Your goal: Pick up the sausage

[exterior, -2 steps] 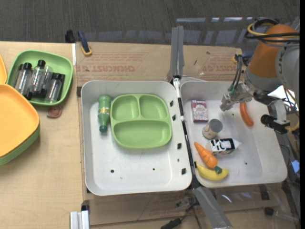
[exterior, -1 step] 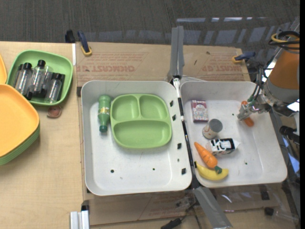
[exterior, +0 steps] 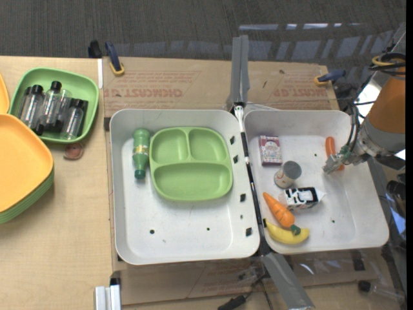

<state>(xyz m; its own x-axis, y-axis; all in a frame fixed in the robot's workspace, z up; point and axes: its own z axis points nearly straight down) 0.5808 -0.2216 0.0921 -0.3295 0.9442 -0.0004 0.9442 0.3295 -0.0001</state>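
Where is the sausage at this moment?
The sausage lies in the right bin, near its upper right wall, just above the gripper.

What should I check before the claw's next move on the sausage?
1. Sausage located: ok. The sausage lies in the right bin, near its far right side.
2. Claw near target: ok. The claw sits just in front of the sausage's near end.
3. Sausage gripped: not ok. It lies on the bin floor, apart from the claw.
4. Finger opening: cannot tell at this size.
5. Neighbours clear: ok. The pink card box, grey cylinder, toy car, carrot and banana all lie well to the sausage's left.
6. Wall clearance: cannot tell. The sausage lies close to the bin's right wall, partly behind the arm.
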